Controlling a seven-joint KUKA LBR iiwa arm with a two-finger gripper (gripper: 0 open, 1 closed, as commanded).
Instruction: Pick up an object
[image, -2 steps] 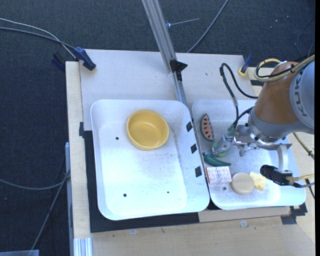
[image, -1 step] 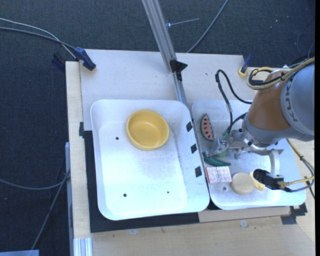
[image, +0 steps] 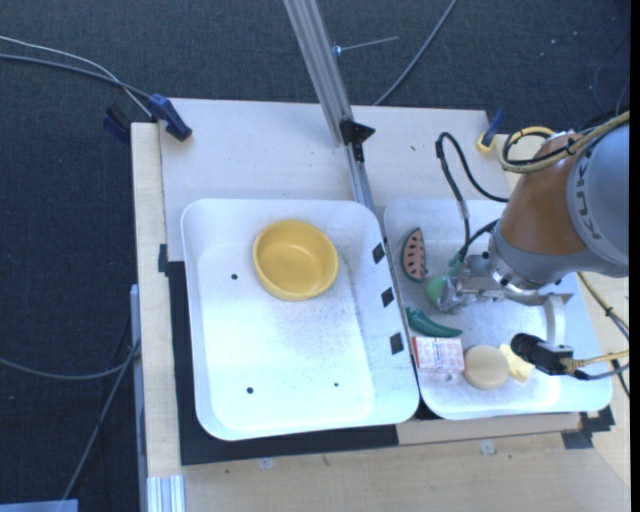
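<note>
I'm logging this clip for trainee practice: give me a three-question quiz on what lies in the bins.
1. True or false: the yellow bowl sits in the left bin.
2. Which lies nearest the watermelon slice? A) bowl B) green ball C) red-and-white packet
3. Fill in: the round beige piece lies in the ___ bin.

Key: 1 true; 2 B; 3 right.
</note>
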